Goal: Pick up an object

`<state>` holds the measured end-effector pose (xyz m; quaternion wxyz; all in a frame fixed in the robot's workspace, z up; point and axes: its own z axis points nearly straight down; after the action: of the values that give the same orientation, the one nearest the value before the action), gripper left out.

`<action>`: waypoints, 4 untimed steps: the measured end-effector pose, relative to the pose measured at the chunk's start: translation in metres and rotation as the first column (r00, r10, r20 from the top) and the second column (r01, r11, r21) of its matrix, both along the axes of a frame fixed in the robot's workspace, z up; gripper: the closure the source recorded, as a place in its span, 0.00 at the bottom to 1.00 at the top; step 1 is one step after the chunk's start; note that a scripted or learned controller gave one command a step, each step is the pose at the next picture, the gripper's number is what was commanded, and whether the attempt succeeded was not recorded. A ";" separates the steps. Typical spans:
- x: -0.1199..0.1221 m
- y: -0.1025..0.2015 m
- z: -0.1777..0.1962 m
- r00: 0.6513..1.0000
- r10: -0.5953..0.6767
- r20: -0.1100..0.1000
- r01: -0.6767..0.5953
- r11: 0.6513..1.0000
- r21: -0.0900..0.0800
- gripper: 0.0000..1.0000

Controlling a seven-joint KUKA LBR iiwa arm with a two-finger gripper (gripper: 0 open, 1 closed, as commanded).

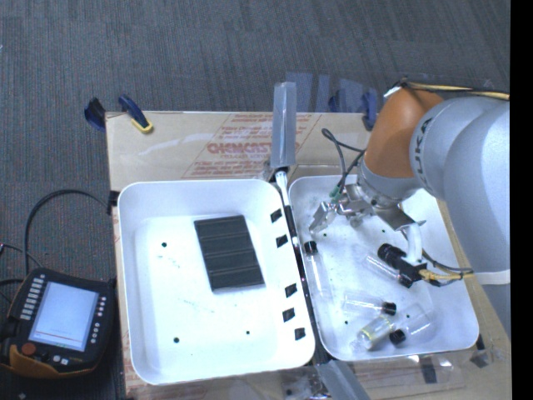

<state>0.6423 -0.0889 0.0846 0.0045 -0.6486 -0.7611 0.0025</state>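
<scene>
Arm: The grey KUKA arm (470,165), orange band above its wrist, reaches in from the right and bends down over the right bin (445,302).
End effector: The end effector (326,215) sits low over the far left part of that bin, near the wall shared with the neighbouring bin; from this angle one cannot tell whether it is open or closed.
Right bin: A clear vial (366,306) with a black cap lies on its side toward the near end. Just beside it lies a second vial (375,333) with a yellowish tint. A small black cap (310,247) rests by the left wall, just below the end effector.
Left bin: The left bin (150,307) holds a dark ribbed block (229,252) lying flat near its middle, well apart from the end effector (and from every vial).
Divider: Black clips (283,242) line the edge where the two bins meet, and a grey post (285,127) stands at its far end.
Surface: Both bins rest on a pale surface (241,144) printed in red, with a blue clamp (132,112) at its far left corner.
Floor: A handheld control pendant (57,317) with a lit screen lies on the grey carpet, left of the bins.
</scene>
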 end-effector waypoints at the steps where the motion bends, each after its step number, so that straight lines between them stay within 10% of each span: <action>1: 0.002 -0.066 0.082 0.998 0.062 0.010 -0.062 0.998 -0.002 0.00; 2: 0.001 -0.010 0.026 0.990 0.139 0.005 -0.139 0.990 0.000 0.00; 4: 0.001 0.001 0.001 1.000 -0.020 0.005 0.020 1.000 0.000 0.00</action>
<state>0.6435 -0.0883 0.0860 0.0028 -0.6561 -0.7547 0.0008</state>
